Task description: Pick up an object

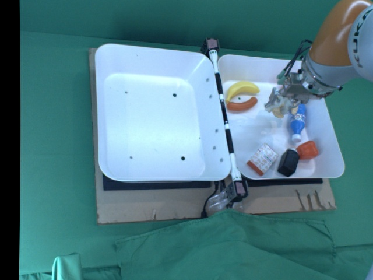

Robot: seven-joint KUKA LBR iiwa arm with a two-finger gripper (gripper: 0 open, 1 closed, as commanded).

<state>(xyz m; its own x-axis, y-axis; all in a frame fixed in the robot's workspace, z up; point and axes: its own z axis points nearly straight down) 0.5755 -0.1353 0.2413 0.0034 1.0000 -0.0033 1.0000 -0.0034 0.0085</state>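
The right bin (332, 156) holds several objects. A yellow banana (242, 88) lies at its far left, with an orange sausage (242, 104) just in front of it. A blue and white bottle (298, 122) lies in the middle right. An orange-red piece (308, 150), a black block (288, 163) and a small orange and white box (263, 158) sit along the near side. My gripper (278, 105) hangs low over the bin's middle, right of the sausage and just left of the bottle's top. A small yellowish bit (278, 114) shows at its tip.
The left bin (116, 63) lies beside the right one, parted from it by a black and white striped bar (224, 121). Both rest on a cardboard sheet (151, 212). Green cloth (233, 244) bunches up at the front.
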